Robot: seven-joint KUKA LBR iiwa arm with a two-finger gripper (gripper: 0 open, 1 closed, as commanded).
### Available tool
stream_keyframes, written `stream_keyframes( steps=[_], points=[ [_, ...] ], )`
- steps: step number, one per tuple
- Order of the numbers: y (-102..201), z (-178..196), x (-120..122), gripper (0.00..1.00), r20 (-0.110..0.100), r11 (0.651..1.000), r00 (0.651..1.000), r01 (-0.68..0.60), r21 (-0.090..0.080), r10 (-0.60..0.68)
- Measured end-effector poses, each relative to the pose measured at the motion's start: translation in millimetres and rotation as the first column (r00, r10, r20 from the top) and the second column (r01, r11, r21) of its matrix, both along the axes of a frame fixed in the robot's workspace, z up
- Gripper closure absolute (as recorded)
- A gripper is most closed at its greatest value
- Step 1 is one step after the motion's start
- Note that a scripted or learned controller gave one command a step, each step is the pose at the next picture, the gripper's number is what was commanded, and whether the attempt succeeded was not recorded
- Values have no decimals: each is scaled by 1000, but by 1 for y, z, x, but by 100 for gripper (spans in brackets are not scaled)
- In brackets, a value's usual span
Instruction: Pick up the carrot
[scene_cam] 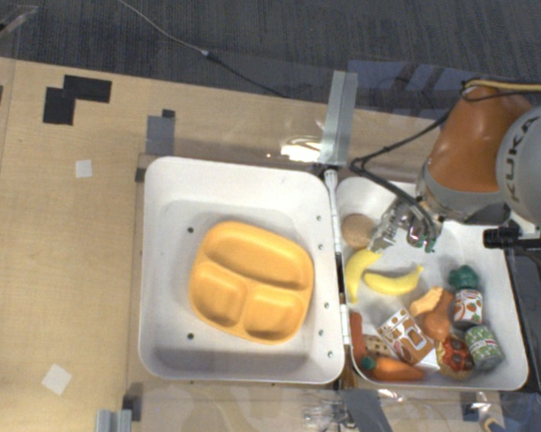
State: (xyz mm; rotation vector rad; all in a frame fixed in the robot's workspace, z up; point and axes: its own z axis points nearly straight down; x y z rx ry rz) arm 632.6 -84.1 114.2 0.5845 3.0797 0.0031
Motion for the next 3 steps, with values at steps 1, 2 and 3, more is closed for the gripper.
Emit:
stream_keyframes(
  steps=[1, 2, 3],
  points=[
    [-17, 51, 7, 100, 5, 959, 959, 283, 1, -283],
    [-2, -1, -6, 100, -2, 979, 979, 206, 1, -206],
    [-44, 85, 24, 100, 10, 959, 959, 284, 1, -284]
  ],
)
